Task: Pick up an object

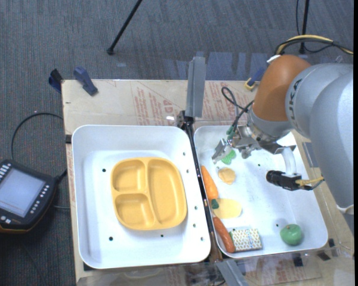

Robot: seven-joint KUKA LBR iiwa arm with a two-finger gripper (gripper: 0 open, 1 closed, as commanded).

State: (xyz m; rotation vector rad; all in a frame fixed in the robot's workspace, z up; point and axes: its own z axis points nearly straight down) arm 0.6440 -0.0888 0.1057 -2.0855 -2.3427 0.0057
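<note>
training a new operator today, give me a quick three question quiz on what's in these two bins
1. True or false: the yellow divided plate lies in the left bin.
2. Which thing lies nearest the right bin's front right corner? A) green apple B) carrot C) patterned block
3. Fill in: the hand hovers over a small ____ coloured item.

Key: 1 true; 2 A; 3 green

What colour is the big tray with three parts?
Yellow. The tray shows in the camera view, in the left bin.
</note>
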